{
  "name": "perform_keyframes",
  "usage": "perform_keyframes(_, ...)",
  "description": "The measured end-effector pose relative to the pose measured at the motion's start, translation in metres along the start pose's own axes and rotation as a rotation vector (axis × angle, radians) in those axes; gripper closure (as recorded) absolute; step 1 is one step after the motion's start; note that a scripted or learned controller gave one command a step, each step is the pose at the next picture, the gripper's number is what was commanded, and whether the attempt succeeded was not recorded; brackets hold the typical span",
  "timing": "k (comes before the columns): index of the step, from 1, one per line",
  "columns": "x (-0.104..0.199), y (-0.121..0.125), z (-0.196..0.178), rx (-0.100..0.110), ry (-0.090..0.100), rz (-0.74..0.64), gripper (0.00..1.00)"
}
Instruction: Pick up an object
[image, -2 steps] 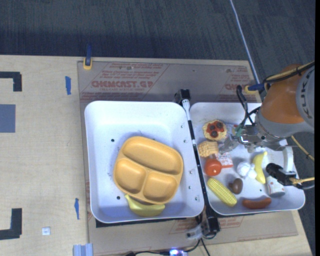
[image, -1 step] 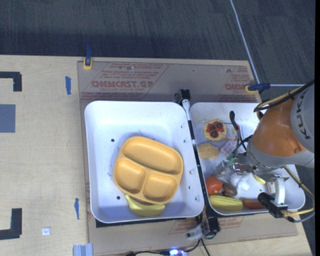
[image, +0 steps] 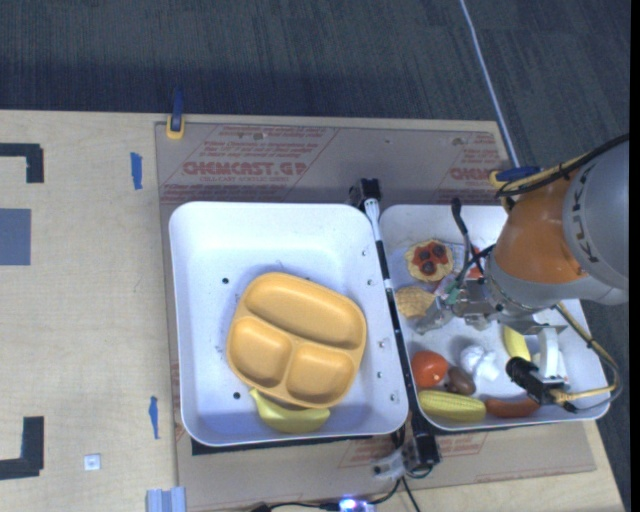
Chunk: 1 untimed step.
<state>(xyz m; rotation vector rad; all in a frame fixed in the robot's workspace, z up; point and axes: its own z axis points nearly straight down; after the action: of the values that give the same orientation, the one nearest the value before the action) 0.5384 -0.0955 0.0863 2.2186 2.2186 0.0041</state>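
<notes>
Hovering in the right bin (image: 600, 405), the claw (image: 440, 312), grip state unclear, sits beside a cracker (image: 412, 300).

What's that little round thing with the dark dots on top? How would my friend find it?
Look at the right-hand white bin, the one crowded with toy food, next to the bin holding the big yellow tray. Near its far rim, left of the arm's orange band, lies the small tart. It alone is round and pale-rimmed, with a red top and dark berries.
</notes>
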Motion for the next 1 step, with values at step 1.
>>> perform_keyframes(1, -0.0006, 0.0110, 0.0003, 0.002, 0.000, 0.000, 0.00)
